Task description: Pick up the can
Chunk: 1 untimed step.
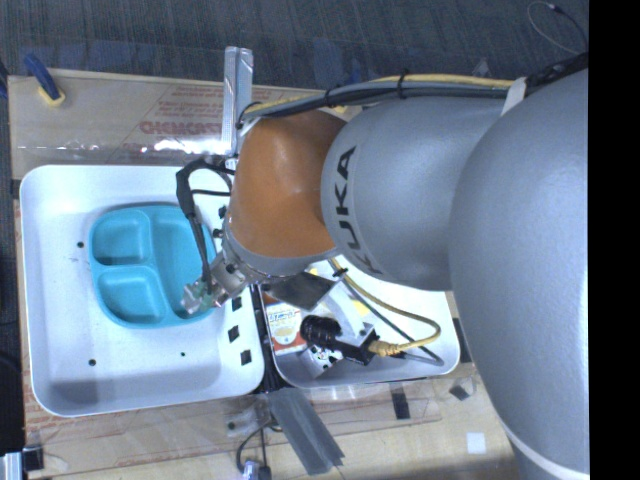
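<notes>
The big grey arm with its orange band (285,193) covers most of the right bin (445,353). My gripper (203,292) reaches into the left bin (60,368) and sits low at the near right corner of a blue divided tray (140,263), touching or just above its rim. Nothing is visibly held in it. A small object with an orange and white label (285,328) lies at the left end of the right bin, partly hidden under the wrist; I cannot tell whether it is the can.
The divider wall (250,338) between the two bins runs just right of the gripper. White bin floor lies open around the blue tray. A blue clamp (42,78) sits at the bench's far left corner.
</notes>
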Tool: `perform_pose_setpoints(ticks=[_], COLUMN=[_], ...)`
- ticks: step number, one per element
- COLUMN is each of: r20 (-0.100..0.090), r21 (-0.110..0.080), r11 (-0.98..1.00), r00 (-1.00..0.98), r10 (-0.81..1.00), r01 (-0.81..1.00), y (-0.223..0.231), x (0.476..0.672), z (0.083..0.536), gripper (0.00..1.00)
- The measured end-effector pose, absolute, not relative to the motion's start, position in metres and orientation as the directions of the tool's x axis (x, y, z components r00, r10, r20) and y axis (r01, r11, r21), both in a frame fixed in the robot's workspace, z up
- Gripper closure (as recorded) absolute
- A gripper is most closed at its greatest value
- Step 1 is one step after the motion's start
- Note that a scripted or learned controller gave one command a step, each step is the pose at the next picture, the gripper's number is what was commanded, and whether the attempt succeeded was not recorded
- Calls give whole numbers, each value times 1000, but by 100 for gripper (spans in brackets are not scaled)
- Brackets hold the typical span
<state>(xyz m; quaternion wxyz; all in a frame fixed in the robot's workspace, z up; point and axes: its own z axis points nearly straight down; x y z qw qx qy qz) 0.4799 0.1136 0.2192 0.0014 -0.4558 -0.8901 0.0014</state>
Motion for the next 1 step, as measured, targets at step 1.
perform_pose_setpoints(ticks=[1], r20=[1], r21=[-3], r11=[583], r00=[-583], r10=[812], r01=[812], y=[113], x=[480], z=[219], gripper=[0])
